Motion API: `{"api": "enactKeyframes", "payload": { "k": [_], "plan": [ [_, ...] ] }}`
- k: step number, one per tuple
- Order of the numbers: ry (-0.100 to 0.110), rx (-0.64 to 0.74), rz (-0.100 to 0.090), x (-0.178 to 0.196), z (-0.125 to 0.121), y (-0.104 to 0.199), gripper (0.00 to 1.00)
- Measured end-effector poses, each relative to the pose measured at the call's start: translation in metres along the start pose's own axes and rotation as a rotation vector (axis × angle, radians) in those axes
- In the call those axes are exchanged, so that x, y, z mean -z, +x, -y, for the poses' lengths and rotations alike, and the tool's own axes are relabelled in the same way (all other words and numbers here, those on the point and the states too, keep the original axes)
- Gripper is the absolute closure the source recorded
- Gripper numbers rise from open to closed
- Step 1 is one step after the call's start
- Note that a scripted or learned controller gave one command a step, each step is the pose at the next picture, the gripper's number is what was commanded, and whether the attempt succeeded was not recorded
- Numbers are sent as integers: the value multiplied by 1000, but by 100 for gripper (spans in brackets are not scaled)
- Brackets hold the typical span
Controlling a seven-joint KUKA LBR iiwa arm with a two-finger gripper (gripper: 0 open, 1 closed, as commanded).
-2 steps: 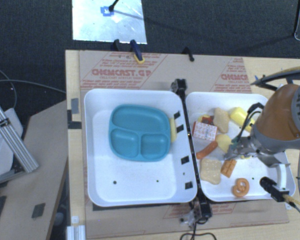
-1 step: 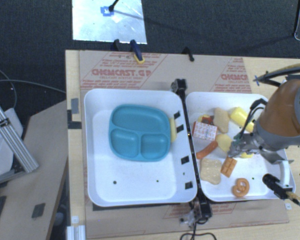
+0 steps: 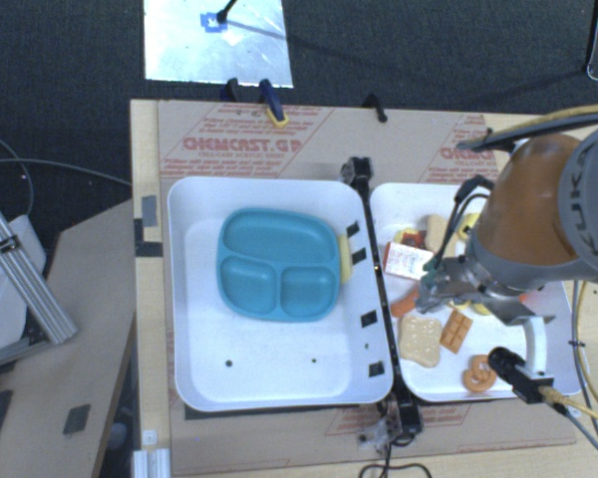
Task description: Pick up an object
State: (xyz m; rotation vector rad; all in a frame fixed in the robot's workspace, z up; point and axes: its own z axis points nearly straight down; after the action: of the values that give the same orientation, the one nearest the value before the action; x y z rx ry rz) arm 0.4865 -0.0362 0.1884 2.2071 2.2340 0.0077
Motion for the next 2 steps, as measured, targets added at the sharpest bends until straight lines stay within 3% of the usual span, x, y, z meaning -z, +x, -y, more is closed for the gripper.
{"api": "enactKeyframes", "payload": {
  "k": [1, 2],
  "plan": [
    [-3, 2, -1, 56, -3, 86, 100],
    [2, -1, 1, 69, -2, 154, 100]
  ]
}}
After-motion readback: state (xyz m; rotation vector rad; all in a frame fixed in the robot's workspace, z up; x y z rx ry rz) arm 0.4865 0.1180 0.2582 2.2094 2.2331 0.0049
